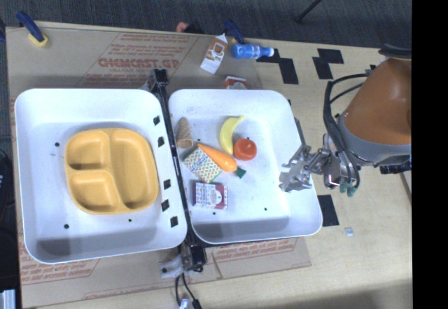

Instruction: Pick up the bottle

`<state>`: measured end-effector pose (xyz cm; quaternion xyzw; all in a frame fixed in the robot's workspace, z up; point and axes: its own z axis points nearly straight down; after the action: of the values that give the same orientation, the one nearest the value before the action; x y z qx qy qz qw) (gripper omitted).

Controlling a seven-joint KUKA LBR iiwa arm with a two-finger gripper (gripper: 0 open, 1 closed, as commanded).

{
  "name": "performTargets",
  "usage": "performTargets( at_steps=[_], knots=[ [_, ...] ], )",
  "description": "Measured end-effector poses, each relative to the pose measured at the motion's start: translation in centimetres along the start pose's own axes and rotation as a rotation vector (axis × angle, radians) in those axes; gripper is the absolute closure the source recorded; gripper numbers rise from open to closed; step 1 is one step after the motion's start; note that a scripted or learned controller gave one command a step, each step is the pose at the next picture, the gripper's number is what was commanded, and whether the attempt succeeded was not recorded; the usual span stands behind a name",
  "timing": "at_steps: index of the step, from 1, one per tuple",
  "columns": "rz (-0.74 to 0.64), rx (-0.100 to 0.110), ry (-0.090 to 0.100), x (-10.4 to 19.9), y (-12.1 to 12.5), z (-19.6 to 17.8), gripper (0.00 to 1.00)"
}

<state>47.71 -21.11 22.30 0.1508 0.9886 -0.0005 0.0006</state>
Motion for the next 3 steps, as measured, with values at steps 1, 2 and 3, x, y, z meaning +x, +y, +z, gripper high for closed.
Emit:
performTargets(
  at_steps=[1, 2, 3],
  knots=[
    [-0.1, -0.001, 0.004, 0.1, 0.1, 6.8, 1.0],
    [0.113, 0.0, 0.0, 0.0, 0.0, -0.9, 1.0],
    [0.046, -0.001, 0.004, 0.1, 0.1, 6.3, 1.0]
  ],
)
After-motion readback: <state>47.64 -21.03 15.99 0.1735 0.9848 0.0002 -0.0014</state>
